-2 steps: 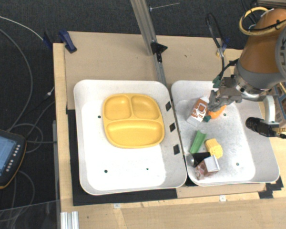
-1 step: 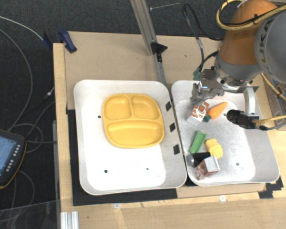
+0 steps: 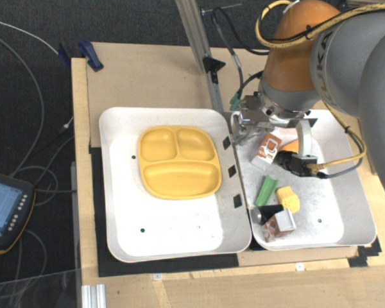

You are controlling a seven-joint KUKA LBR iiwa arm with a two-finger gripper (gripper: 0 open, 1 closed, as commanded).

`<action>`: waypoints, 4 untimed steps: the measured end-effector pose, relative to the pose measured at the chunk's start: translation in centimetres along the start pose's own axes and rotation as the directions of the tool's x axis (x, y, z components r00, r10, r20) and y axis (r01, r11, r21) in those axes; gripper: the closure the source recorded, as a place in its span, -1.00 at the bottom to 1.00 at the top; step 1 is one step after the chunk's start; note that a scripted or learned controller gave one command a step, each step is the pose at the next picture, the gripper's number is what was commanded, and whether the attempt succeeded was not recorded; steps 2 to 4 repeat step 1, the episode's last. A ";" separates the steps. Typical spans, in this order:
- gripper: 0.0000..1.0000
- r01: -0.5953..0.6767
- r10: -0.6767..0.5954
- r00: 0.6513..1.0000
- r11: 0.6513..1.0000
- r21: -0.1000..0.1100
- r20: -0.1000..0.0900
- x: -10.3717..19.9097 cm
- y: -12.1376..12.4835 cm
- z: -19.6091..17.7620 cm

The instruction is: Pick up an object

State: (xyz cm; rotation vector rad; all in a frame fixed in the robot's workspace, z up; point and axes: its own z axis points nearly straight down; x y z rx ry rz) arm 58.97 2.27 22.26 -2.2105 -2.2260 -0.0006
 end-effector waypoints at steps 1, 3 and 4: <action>1.00 0.000 0.000 1.000 1.000 -0.005 0.001 5.5 1.4 0.4; 1.00 0.000 0.000 1.000 1.000 -0.005 0.001 5.5 1.4 0.4; 1.00 0.000 0.000 1.000 1.000 -0.005 0.001 5.5 1.4 0.4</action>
